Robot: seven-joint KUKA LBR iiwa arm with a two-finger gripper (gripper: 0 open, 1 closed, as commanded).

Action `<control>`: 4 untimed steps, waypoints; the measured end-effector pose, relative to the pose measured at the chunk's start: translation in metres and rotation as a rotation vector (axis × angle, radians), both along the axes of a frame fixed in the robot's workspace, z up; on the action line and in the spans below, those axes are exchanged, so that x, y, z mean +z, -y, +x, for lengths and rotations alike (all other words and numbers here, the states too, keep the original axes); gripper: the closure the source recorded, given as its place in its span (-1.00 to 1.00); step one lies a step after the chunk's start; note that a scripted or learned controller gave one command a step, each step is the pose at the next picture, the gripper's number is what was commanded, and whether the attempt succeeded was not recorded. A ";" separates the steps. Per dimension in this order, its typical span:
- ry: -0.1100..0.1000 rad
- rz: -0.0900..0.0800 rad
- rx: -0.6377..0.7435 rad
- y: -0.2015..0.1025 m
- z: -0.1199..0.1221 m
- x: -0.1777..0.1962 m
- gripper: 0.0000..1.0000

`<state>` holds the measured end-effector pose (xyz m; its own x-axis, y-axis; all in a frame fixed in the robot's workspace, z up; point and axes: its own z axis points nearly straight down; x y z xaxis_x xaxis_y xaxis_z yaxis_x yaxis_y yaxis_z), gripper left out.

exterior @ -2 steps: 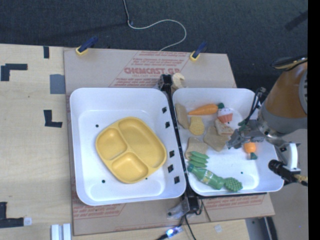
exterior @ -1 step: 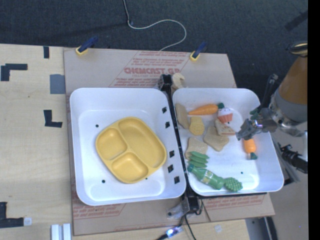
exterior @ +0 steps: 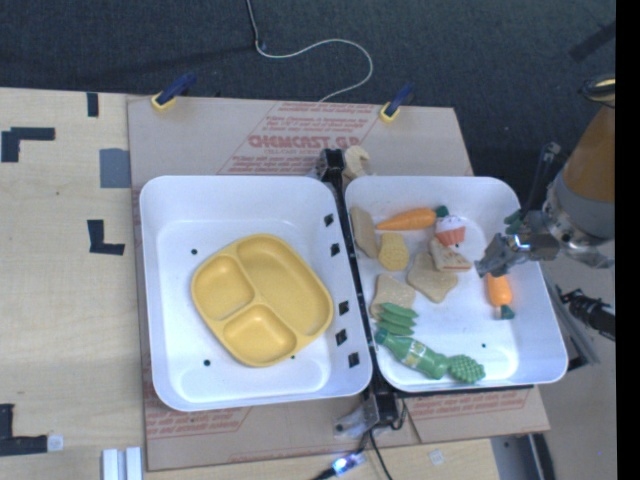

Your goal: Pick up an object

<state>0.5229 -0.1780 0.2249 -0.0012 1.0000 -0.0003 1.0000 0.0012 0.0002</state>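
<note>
The right bin (exterior: 545, 353) holds several toy foods: a long orange carrot (exterior: 410, 218), a cupcake (exterior: 450, 231), toast slices (exterior: 432, 283), a brown biscuit (exterior: 364, 232) and green vegetables (exterior: 428, 359) near the front. A small orange carrot (exterior: 498, 292) with a green tip lies by the right wall. My gripper (exterior: 497, 258) hangs over the bin's right side, just above and touching the top end of that small carrot. Whether the carrot is in its grasp is unclear.
The left bin (exterior: 165, 238) holds a yellow divided plate (exterior: 262, 298). Black clips line the wall between the bins. A white cable (exterior: 320, 48) loops over the dark floor behind the bench. The arm's orange band (exterior: 592, 158) shows at the right edge.
</note>
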 end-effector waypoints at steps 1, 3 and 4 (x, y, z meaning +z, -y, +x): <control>-0.002 0.002 0.004 -0.047 0.001 -0.009 1.00; -0.002 0.001 0.005 -0.161 0.011 -0.014 1.00; -0.001 0.002 0.006 -0.214 0.005 0.003 1.00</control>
<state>0.5280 0.0361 0.2280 -0.0075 1.0000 0.0018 1.0000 0.0075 -0.0007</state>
